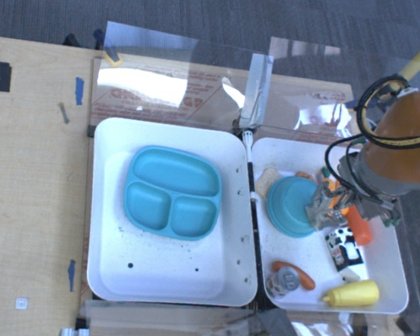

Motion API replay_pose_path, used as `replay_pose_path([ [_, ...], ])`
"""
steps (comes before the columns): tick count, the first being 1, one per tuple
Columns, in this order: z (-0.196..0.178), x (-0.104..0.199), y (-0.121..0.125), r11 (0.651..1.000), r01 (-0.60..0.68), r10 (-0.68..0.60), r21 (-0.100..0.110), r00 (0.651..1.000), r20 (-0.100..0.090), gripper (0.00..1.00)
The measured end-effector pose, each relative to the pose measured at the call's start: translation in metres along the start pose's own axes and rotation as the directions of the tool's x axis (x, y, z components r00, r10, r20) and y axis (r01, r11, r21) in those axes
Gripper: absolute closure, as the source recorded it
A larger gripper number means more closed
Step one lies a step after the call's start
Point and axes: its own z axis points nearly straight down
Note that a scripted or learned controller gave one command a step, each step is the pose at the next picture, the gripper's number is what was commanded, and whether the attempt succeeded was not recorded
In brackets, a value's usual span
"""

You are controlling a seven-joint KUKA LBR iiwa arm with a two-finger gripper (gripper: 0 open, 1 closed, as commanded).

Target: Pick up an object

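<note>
The arm, orange band uppermost, reaches in from the right over the right bin (397, 279). Its gripper (321, 208) sits low against the right side of an overturned blue bowl (292, 204); whether it is wide, narrow or holding anything cannot be told. Also in that bin: an orange piece (360, 227) just beside the gripper, a black-and-white block (344, 248), a yellow bottle (352, 293) and a red-and-grey item (289, 277). The left bin (102, 189) holds a blue divided plate (172, 192).
</note>
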Motion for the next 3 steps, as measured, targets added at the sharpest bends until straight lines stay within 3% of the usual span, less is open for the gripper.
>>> replay_pose_path([
  [1, -0.11, -0.035, 0.034, 0.981, -0.193, 0.193, -0.015, 0.981, -0.029, 1.0],
  [2, -0.007, -0.02, 0.025, 1.0, -0.007, 0.007, -0.01, 1.0, -0.008, 1.0],
  [3, -0.002, -0.052, 0.008, 0.988, 0.157, -0.157, 0.006, 0.988, 0.009, 1.0],
])
